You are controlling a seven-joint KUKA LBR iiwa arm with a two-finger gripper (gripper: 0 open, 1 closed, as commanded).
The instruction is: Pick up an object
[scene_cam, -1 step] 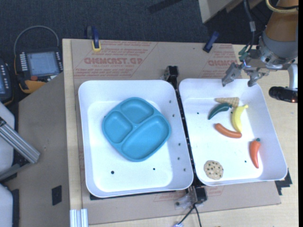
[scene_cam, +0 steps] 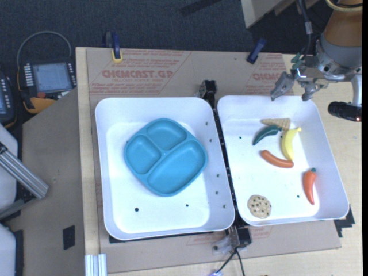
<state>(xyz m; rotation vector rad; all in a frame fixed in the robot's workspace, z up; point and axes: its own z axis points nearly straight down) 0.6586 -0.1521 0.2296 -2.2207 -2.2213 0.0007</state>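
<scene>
Hanging above the far edge of the right bin (scene_cam: 330, 154), the gripper (scene_cam: 294, 89) has its two fingers spread apart with nothing between them. From where I stand, the pick looks barely started: every toy lies flat on the bin floor, none lifted, and the arm is up at the rim, not down among them. I would say everything is left to do: choosing a piece, coming down over it, closing and raising it.

Counting the right bin, I get six pieces, one of each. A tan ice-cream cone (scene_cam: 278, 122) lies nearest the gripper, at the top of a small cluster. Just under it a dark teal pepper (scene_cam: 265, 135) touches a yellow banana (scene_cam: 290, 144), and an orange-red sausage (scene_cam: 277, 158) lies just below those two. An orange carrot (scene_cam: 310, 186) lies apart near the right wall, and a round cookie (scene_cam: 259, 206) sits alone toward the near corner.

The left bin (scene_cam: 109, 171) holds a single blue divided plate (scene_cam: 165, 156) with three compartments, all bare.

Any of the six could serve as the object. My guess is the carrot or the cookie would be easier, each lying clear of neighbours, while the clustered pieces crowd one another.
</scene>
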